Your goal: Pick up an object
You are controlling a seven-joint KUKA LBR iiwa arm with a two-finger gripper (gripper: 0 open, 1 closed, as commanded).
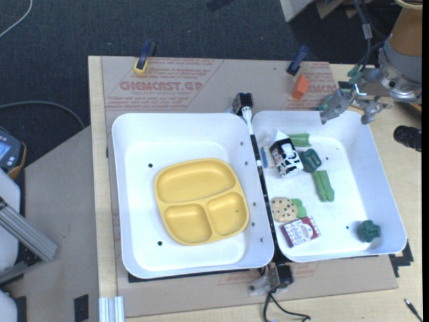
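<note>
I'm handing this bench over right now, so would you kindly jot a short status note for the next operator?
Gripper: hovering over the far right rim of the right white bin, fingers spread, nothing between them.
Things: the right bin holds a black-and-white patterned toy, dark green block, light green stick, round chocolate-chip cookie, red snack packet and dark green lump. The left white bin holds a yellow three-compartment plate.
Done: nothing picked.
Left: descend, grasp one object, lift.

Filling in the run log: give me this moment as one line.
end effector: over right white bin's far edge, holding nothing | yellow divided plastic plate: left white bin | pick: not yet done
</note>
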